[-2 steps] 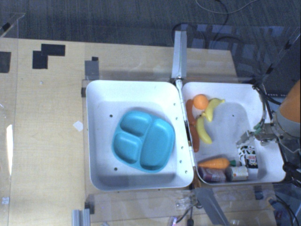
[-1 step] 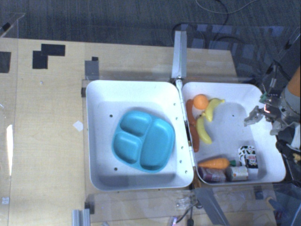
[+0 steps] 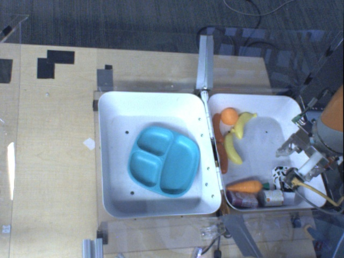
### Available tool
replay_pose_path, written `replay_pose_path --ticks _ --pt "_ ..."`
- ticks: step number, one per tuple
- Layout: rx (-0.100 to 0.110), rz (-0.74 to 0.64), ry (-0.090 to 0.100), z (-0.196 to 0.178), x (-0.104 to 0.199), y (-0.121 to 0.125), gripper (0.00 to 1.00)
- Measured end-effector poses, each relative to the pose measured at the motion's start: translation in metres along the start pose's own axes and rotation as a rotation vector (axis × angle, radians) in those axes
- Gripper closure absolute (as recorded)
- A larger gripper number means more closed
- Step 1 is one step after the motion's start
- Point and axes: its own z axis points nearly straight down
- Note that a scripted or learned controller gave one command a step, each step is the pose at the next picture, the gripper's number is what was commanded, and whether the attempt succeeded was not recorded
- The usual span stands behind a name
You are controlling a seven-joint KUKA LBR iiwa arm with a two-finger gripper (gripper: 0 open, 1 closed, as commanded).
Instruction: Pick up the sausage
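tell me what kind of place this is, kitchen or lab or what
Most likely a robotics lab bench, not a kitchen. Two white bins sit side by side on a wooden bench; one holds a blue divided plate, the other toy food such as a banana and the sausage. A gripper reaches in.

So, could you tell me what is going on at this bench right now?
A robot arm reaches in over the right bin, its gripper near the bin's right side. The sausage it is meant to pick up lies along that bin's left wall, beside a banana and an orange, untouched. A carrot lies along the near edge. The left bin holds a blue divided plate.
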Motion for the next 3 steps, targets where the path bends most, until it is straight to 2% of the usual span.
replay_pose_path --ticks 1,2,3 --pt "-0.001 0.345 0.000 -0.023 0.019 -0.022 0.00" --pt "0.001 0.477 -0.001 0.038 -0.007 0.008 0.00" --pt "-0.007 0.486 0.007 0.096 -0.028 0.037 0.00"
